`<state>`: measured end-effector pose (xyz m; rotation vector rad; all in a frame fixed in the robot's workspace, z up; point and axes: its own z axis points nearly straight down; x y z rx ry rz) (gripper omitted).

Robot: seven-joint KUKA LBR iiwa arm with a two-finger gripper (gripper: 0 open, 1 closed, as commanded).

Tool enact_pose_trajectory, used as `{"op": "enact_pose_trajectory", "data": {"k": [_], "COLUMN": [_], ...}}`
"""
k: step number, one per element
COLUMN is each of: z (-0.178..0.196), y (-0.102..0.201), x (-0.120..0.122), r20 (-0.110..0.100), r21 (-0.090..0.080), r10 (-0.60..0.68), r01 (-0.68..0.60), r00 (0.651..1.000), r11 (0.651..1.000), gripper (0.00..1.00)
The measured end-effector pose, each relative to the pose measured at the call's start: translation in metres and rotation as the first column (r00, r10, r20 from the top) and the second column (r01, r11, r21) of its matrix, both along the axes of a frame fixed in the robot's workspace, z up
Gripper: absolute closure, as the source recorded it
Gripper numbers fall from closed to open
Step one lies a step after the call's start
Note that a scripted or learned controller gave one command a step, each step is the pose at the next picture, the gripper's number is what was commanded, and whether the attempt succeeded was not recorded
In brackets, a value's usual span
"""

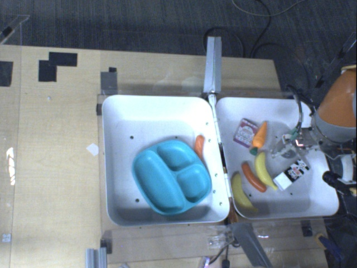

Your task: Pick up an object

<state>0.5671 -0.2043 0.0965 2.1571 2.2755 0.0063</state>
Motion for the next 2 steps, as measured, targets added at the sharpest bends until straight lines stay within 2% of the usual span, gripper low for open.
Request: {"op": "enact_pose_trajectory", "data": {"k": [1, 2], "z": [-0.0001, -0.0075], "y": [-0.0002, 0.0030], "x": [-0.0001, 0.0020], "r20": [0.000, 0.003], "r21": [0.000, 0.006], "r10": [0.000, -0.154], "r01": [0.000, 0.154], "r00": [1.000, 0.988], "r11": [1.000, 0.988], "gripper": [0.00, 0.00]}}
